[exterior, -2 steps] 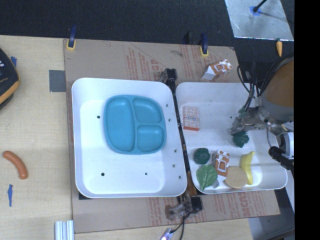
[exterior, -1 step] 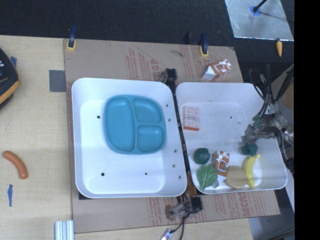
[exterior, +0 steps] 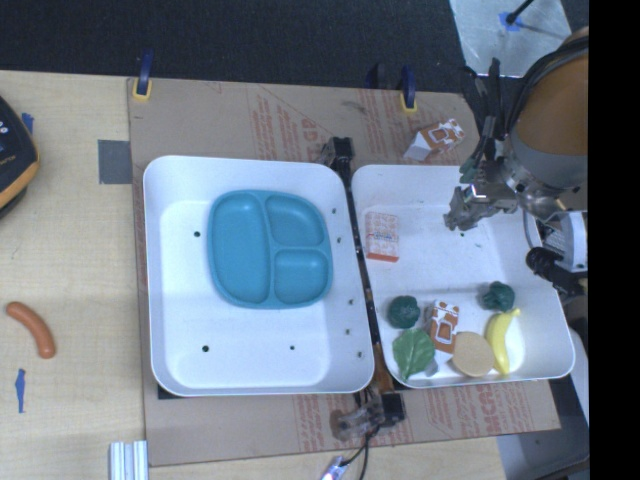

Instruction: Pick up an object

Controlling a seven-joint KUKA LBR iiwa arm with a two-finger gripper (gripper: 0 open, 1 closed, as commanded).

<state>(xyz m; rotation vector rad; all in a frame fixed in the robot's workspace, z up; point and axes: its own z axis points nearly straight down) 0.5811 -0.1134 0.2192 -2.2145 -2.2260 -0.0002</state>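
Note:
The right bin (exterior: pixel 420 193) holds a small white and red packet (exterior: pixel 381 235) near its left wall. Along its front lie a dark green round piece (exterior: pixel 403 311), a green leaf (exterior: pixel 413 351), an orange and white carton (exterior: pixel 442 323), a tan disc (exterior: pixel 471 354), a yellow banana (exterior: pixel 501 340) and another dark green piece (exterior: pixel 496 295). My gripper (exterior: pixel 465 211) hangs over the bin's upper right part, above bare floor, with nothing visible in it.
The left bin (exterior: pixel 170 298) carries a blue divided plate (exterior: pixel 270 247). A small carton (exterior: pixel 436 138) lies on the cardboard behind the right bin. A sausage (exterior: pixel 32 328) rests on the bench at far left. A dark device (exterior: pixel 12 153) sits at the left edge.

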